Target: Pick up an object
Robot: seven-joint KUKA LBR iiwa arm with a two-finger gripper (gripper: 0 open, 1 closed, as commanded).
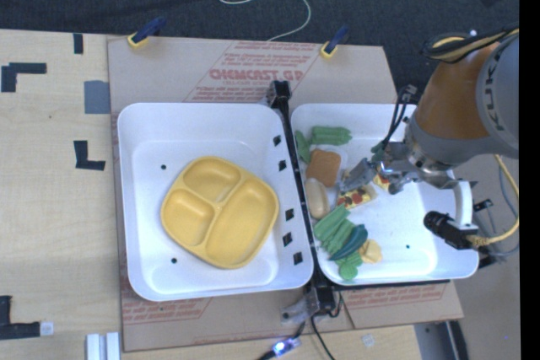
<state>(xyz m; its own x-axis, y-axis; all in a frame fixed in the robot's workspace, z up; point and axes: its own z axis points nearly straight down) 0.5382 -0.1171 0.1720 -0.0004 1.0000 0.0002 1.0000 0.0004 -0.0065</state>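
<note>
Green toy (336, 228) below hand (361, 175), apart

Illumination is bright, even and diffuse. The white bins (139, 126) approach overexposure. Shadows are soft and short. Focus is moderately soft; fine detail appears slightly blurred.

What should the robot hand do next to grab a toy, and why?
Probably dip a little lower. The gripper hangs in the right bin just above a small red and yellow toy, with nothing seen between its fingers. The other toys lie along the bin's left side, and the yellow plate sits in the left bin.
</note>
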